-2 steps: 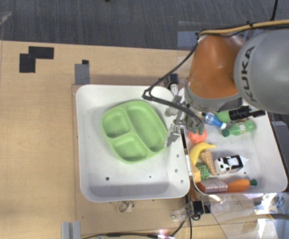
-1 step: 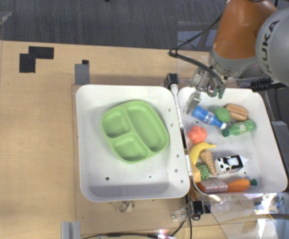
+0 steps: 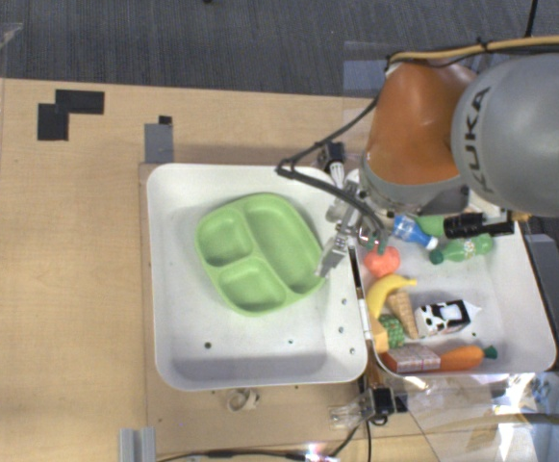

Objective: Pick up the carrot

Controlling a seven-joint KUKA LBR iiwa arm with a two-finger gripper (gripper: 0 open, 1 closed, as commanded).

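**Fingers spread, nothing between them**

The gripper (image 3: 342, 242) hangs with its fingers apart over the seam between the bins, beside the green divided plate (image 3: 258, 252). The carrot (image 3: 462, 357) lies untouched along the right bin's (image 3: 529, 287) near edge, well apart, so the reach looks unstarted.

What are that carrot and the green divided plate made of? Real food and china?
Likely neither. The carrot looks like moulded plastic: an even, smooth orange with a stubby green tip. The green plate seems matte plastic too, with soft rounded compartment edges and one flat colour.
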